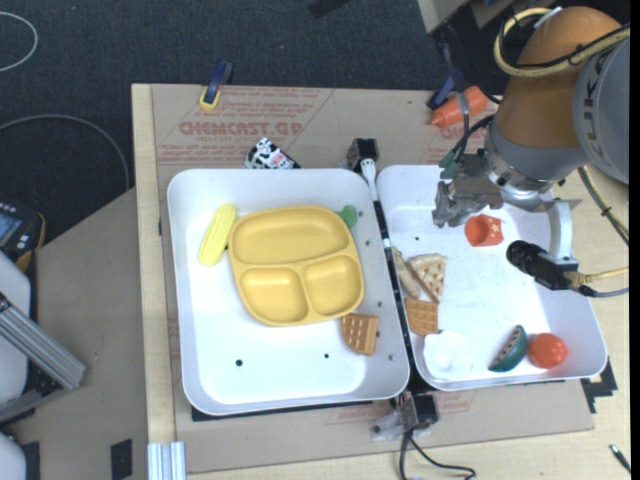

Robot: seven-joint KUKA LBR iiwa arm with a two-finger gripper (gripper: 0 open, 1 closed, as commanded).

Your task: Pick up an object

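Gripper point(452, 211) hangs low over the right bin point(490, 298), in the bin's 11 o'clock corner. Jaws: cannot tell if apart or together, since the wrist blocks the line of sight. Nothing visibly clamped.

Nearest candidate is the red piece point(485, 230), just beside the gripper at its 4 o'clock and looking apart from it. Other options in the same bin:
- sandwich wedge point(425, 273) at 9 o'clock, against the inner wall
- waffle square point(422, 316) just below it
- white cup point(447, 351) at 7 o'clock
- watermelon slice point(508, 348) and tomato point(547, 349), side by side at 5 o'clock

Left bin point(260, 358) holds a yellow divided plate point(295, 263), a corn cob point(216, 233) at its 9 o'clock and a second waffle point(361, 333) at its 5 o'clock.

Judgement: pick not made yet.

Risks:
- The gripper sits offset from the red piece. A straight descent likely closes on bare bin floor, or clips the piece's edge and knocks it toward 3 o'clock.
- Corner position means the bin wall is near. Jaws could catch the rim on closing or lifting.
- The red piece looks small and rounded, so an off-centre squeeze could squirt it out.
- Wedge and waffle are flat, so little to grip from above.
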